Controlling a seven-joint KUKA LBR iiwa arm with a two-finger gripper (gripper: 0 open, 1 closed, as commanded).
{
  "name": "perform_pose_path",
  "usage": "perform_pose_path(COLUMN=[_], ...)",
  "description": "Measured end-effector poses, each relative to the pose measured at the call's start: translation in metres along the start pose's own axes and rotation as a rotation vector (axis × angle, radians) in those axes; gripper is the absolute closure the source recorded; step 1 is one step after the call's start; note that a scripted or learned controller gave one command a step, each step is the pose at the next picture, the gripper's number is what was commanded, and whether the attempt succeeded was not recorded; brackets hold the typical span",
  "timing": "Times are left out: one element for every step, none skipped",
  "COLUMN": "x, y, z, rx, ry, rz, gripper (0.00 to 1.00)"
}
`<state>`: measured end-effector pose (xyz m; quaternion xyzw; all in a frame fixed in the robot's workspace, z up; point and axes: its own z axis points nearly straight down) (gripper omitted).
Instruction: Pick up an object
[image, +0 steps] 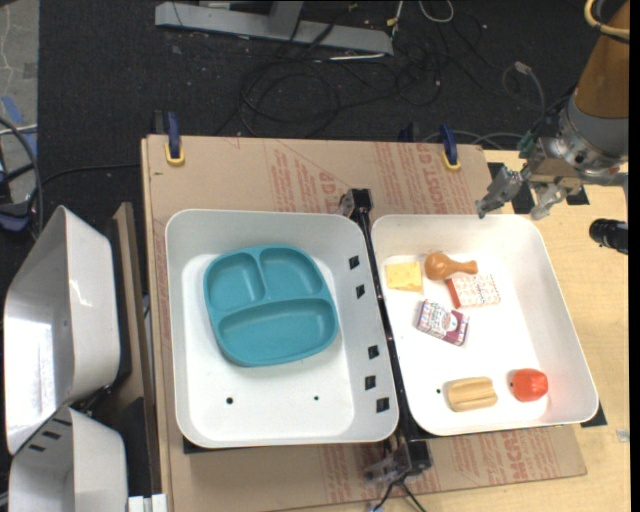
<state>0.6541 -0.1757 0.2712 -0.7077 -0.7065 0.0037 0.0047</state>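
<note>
Presumably because nothing is chosen yet, we see the gripper (516, 193) spread open and empty (poised beyond the right bin's (560, 300) far rim), toys scattered loosely for easy picking.

Arm reaching in from the upper right

The grey wrist (orange band above it) angles down and leftward; the gripper (519, 194) hangs with its two fingers (497, 193) spread apart, nothing between them.

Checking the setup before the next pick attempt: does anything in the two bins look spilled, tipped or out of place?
Nothing stands out. The teal plate lies flat in the left bin; the toy foods lie apart from one another in the right bin. The end effector hangs above that bin's far edge.
</note>
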Motion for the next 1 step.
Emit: perform_pose_path(x=[0.0007], y=[0.002], z=[-0.0083], rx=[-0.013], ry=[-0.002], rz=[-0.003], gripper=[0.0])
